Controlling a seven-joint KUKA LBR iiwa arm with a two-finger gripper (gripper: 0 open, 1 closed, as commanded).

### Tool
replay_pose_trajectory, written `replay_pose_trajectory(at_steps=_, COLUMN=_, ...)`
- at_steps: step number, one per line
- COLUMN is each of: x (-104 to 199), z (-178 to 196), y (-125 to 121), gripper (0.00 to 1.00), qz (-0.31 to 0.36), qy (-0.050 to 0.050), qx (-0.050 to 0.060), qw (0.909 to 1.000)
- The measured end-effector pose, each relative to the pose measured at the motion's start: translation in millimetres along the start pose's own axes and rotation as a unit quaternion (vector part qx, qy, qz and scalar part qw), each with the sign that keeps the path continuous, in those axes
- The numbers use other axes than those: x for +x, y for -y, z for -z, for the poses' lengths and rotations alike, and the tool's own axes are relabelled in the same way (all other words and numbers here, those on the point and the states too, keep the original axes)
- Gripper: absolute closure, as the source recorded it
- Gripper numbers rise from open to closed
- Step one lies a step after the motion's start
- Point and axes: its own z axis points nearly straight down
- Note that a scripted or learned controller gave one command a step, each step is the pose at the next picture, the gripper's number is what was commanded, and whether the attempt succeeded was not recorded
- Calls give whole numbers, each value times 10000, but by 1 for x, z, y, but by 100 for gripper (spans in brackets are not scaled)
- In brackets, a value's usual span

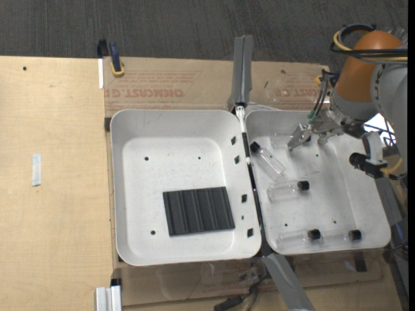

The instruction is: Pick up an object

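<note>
Several clear plastic vials with black caps lie in the right bin [363, 193]. One vial [267, 160] lies slanted near the bin's left wall, and another vial [285, 190] is in the middle. Two more rest along the front wall, a left one [299, 237] and a right one [340, 236]. A black ribbed rectangular block [198, 210] lies flat in the left bin [130, 173]. My gripper [302, 137] hangs over the back part of the right bin, up and to the right of the slanted vial. It is open, with nothing between its fingers.
The grey arm with its orange band [363, 63] comes in over the right bin's back right corner. A grey divider post [242, 70] stands behind the seam between the bins. Brown cardboard [168, 86] lies behind the bins, and a wooden bench top [52, 173] extends to the left.
</note>
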Motion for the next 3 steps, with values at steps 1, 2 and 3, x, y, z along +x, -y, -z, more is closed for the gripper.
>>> replay_pose_trajectory(at_steps=1, x=-1, z=9, y=0, gripper=100, qz=-2, qy=6, qx=7, qw=10000)
replay_pose_trajectory(at_steps=2, x=-1, z=9, y=0, gripper=0, qz=0, qy=5, qx=8, qw=10000)
replay_pose_trajectory(at_steps=3, x=53, z=3, y=9, gripper=0, qz=142, qy=20, qx=-74, qw=9999)
